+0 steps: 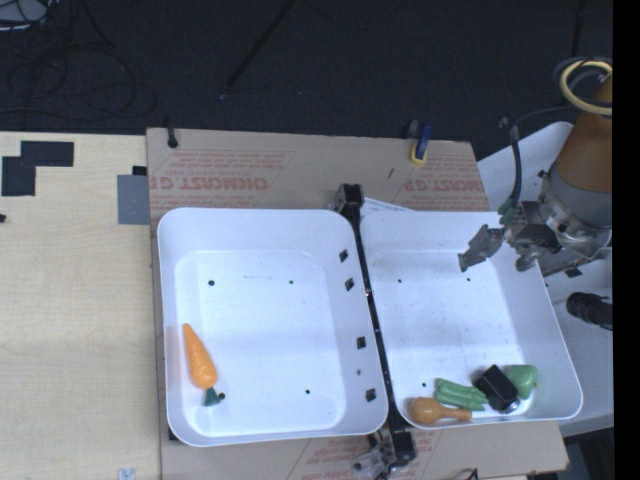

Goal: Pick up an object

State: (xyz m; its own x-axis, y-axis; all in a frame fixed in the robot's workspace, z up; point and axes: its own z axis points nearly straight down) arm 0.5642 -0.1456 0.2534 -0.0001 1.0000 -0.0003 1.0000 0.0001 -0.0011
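My jaws (497, 248), released and empty, hover near the right bin's (560, 353) far edge; the cluttered black block (497, 386) could slip sideways.

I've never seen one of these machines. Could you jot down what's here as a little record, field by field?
Bins: two shallow white bins side by side, left bin, right bin
Left bin holds: an orange toy carrot near its front left corner
Right bin holds: a green toy, a black block and an orange pear-shaped toy, clustered at the front edge
Arm: gripper above the right bin's far right side, apart from the toys
Held: nothing visible
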